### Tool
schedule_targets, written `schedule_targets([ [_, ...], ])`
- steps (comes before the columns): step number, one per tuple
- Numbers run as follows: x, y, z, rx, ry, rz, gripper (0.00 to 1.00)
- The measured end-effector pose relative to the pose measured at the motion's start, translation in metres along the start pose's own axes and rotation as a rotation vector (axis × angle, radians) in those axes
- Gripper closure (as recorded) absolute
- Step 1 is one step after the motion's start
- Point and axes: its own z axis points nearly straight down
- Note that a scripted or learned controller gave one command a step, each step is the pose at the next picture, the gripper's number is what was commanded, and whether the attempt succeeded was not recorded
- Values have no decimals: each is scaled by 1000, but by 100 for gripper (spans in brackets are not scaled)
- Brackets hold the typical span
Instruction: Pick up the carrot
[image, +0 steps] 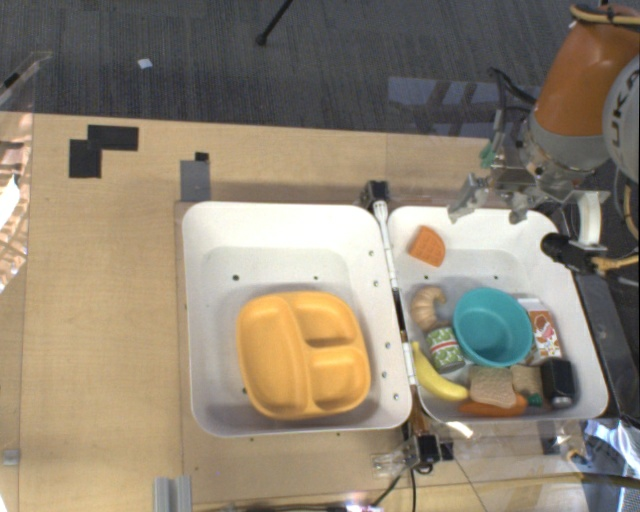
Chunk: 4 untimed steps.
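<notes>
Your tool (488, 203) hangs with its two fingers spread apart, holding nothing, above the far rim of the right white bin (590, 340), while the slim orange carrot (492, 408) lies along that bin's near wall.

I see my two-finger metal gripper (489, 204) hanging over the far rim of the right white bin (590, 352), fingers spread. The slim orange carrot (492, 408) lies at the near wall, beside the yellow banana (436, 378).
</notes>
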Motion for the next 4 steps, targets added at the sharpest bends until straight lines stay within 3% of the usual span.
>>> schedule_targets([
  [1,8,18,156,1,2,-174,0],
  [2,35,-30,57,-10,-2,-468,0],
  [3,102,27,61,-4,3,-369,0],
  [4,170,-33,61,-2,7,-432,0],
])
